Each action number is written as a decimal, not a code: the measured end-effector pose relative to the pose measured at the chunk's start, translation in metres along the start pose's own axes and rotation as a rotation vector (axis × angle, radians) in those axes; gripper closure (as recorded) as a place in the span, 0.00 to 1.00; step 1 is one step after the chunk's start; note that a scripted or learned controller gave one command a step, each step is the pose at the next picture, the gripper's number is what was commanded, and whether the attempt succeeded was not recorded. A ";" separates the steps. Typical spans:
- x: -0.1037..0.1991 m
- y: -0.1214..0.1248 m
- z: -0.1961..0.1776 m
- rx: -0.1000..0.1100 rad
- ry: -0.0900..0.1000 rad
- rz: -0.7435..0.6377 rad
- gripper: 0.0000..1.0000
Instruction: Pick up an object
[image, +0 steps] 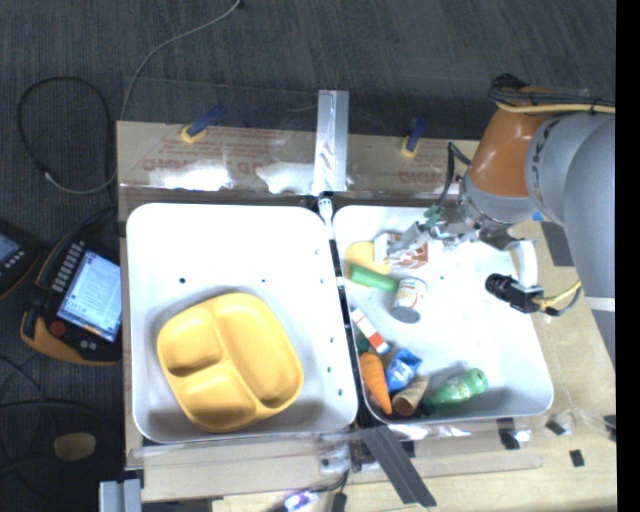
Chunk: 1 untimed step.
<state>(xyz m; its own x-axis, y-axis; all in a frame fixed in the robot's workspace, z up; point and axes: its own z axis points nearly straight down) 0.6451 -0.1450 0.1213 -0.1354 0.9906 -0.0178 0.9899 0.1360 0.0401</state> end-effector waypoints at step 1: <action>-0.006 0.020 0.005 -0.010 0.001 0.047 0.00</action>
<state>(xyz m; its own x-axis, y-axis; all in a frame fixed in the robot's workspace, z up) 0.6655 -0.1487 0.1169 -0.0889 0.9959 -0.0147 0.9947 0.0895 0.0510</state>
